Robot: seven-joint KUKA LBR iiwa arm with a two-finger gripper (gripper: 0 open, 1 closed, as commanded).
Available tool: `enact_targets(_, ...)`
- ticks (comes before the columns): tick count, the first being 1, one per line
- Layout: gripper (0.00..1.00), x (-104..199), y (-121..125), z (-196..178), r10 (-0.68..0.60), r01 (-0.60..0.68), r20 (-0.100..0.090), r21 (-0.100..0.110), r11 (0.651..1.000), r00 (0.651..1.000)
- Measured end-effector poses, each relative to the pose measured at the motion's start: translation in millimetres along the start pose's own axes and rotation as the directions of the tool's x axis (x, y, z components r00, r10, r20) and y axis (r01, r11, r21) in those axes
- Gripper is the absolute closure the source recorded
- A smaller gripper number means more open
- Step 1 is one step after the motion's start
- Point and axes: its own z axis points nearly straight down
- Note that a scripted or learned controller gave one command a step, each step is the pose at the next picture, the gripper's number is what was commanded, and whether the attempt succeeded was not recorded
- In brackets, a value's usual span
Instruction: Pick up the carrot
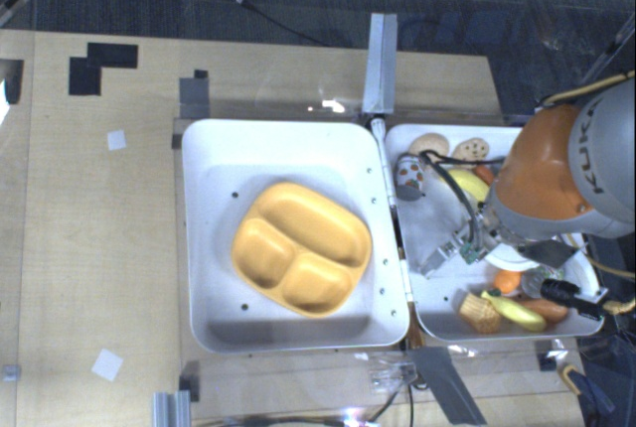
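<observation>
The small orange carrot (509,282) lies in the right white bin (434,301), near its lower edge, mostly hidden under the grey arm with its orange band (542,179). Its long axis cannot be told. A yellow banana (517,312) lies just below it. Whether the gripper (449,254) is open or closed cannot be told.

The left white bin (214,216) holds a yellow divided plastic tray (300,246).

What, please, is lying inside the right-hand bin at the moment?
The right bin holds two bananas, a cookie, a bread piece and orange bits near the front. The arm covers the bin's middle, so anything beneath it is hidden.
</observation>
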Motion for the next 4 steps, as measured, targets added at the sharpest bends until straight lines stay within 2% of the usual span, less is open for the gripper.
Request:
enact_targets(1, 0.0, -26.5, 30.6, -24.8, 0.211, -0.211, -0.004, 0.01, 0.977, 0.977)
enact_targets(2, 0.0, -14.7, -43.2, 0.1, 0.268, -0.268, -0.001, 0.004, 0.963, 0.963)
enact_targets(3, 0.0, -12.4, -42.3, -0.2, 0.189, -0.189, 0.004, 0.0, 0.982, 0.982)
enact_targets(4, 0.0, -3.5, -37.0, -0.2, 0.183, -0.183, 0.005, 0.001, 0.983, 0.983)
